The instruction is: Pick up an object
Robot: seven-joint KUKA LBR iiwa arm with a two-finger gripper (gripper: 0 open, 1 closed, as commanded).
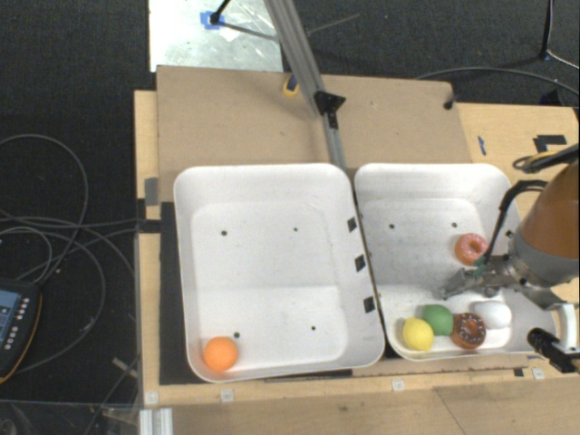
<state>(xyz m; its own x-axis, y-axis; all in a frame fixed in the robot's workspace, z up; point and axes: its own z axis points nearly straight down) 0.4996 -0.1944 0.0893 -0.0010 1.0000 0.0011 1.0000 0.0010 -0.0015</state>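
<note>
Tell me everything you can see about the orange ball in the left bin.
The orange ball is small, round, smooth and plain orange with a matte look. It lies whole and at rest on the floor of the left bin, in the near-left corner, close to the wall. Nothing else touches it; the gripper is over the right bin.

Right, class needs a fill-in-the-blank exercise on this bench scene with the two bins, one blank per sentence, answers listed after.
1. The orange ball lies in the ____ bin as the camera sees it.
2. The pink doughnut lies in the same bin as the ____ ball beside the green ball.
3. The gripper is over the ____ bin.
4. The chocolate doughnut lies right next to a ____ egg-shaped object.

Missing words: left; yellow; right; white
</note>
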